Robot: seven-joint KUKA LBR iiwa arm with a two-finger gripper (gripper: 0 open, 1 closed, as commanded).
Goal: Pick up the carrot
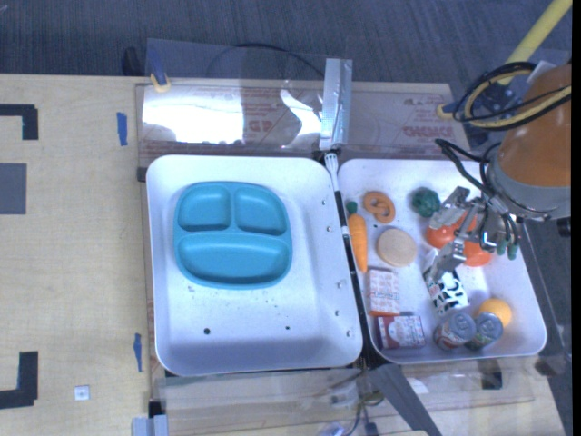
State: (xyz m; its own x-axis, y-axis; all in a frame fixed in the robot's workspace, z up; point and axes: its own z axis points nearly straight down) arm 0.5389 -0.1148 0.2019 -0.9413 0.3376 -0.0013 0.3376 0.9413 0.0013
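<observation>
One carrot [358, 241], likely light, stiff and slick: pinch its thick middle; your claw's [451, 260] state, you can't tell.

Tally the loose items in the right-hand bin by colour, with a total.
Orange: 4, namely carrot, pretzel-shaped piece, orange item under the gripper, round fruit
Green: 1, green item
Tan: 1, round disc
Red and white: 2, small packet, can
Black and white: 1, cow-patterned item
Grey: 1, metallic can
Total: 10
</observation>
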